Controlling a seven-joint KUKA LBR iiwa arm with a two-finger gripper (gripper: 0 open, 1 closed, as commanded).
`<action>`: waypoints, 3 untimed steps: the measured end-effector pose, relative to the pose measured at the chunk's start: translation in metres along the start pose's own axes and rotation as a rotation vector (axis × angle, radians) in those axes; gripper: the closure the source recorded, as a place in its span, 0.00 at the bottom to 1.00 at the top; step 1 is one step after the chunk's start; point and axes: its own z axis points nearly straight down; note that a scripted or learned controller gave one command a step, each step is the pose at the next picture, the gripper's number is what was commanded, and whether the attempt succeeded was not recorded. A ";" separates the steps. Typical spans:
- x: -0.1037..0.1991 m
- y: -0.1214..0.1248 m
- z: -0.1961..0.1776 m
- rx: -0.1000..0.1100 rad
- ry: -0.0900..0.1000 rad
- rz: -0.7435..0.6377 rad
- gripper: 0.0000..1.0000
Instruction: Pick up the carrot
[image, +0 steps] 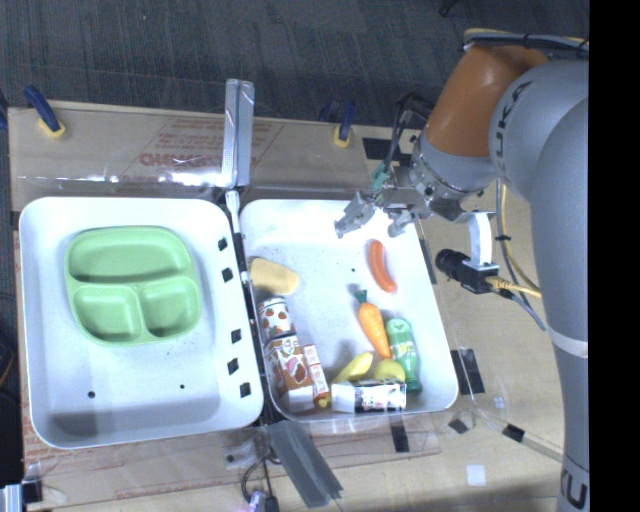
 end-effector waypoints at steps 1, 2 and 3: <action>0.056 0.042 0.080 0.001 0.000 0.018 0.00; 0.057 0.043 0.070 0.002 0.001 0.013 1.00; 0.011 0.024 0.146 -0.001 0.000 -0.138 1.00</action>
